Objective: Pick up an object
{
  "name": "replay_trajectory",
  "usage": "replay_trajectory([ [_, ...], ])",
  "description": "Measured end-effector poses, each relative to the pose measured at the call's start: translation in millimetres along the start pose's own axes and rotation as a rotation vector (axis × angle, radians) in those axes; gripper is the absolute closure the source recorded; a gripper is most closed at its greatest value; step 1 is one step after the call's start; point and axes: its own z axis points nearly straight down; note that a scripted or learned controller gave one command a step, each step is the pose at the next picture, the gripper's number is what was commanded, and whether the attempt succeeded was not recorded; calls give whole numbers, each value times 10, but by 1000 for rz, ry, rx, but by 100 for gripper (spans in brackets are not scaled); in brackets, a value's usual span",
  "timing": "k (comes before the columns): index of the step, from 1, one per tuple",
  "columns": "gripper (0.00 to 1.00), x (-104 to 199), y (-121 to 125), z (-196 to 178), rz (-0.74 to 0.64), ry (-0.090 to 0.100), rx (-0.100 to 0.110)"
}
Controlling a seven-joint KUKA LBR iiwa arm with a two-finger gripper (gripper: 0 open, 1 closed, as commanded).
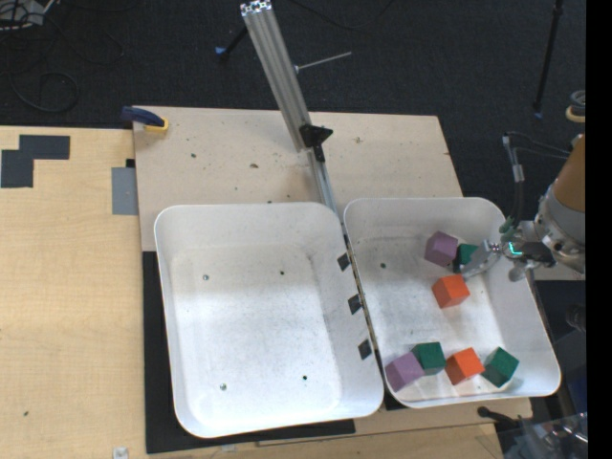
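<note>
Tabletop [57,304]: pale wood, covering the left and centre of the frame, with dark patches at the upper left and a small blue-and-yellow item [143,119] near its upper edge.

Left bin [182,228]: shallow, white, lower centre of the frame, its floor speckled with small dark marks.

Right bin [402,213]: shallow, white, right of centre, touching the left bin along a shared edge marked by three small black clips [354,303].

Contents of the right bin, upper group: a purple block [441,249] toward the upper right of the bin; a small green block [467,253] just beside it on the right; an orange block [450,291] just below both, apart from them.

Contents of the right bin, lower group, in a row along the bottom wall: a purple block [404,368] at the left, a green block [429,356] touching it, an orange block [465,364] next, and a green block [500,365] at the lower right corner.

Arm [564,208]: enters from the right edge of the frame at mid height.

Hand [488,256]: at the right wall of the right bin, its tip just beside the small green block of the upper group. Whether its fingers are spread or closed cannot be told; no block is seen between them.

Metal rail [282,75]: a slanted silver bar running from the top centre of the frame down to the junction of the two bins, with a black bracket [314,136] partway along.

Floor [430,46]: dark, across the top of the frame, with cables at the upper left.
</note>
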Motion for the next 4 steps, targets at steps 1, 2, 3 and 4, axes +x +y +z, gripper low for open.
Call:
replay_trajectory([
  [1,0,100,14,536,-2,2,5],
  [2,0,105,12,1058,2,0,0],
  [3,100,95,7,949,6,0,1],
  [4,100,41,42,334,0,-3,-6],
])
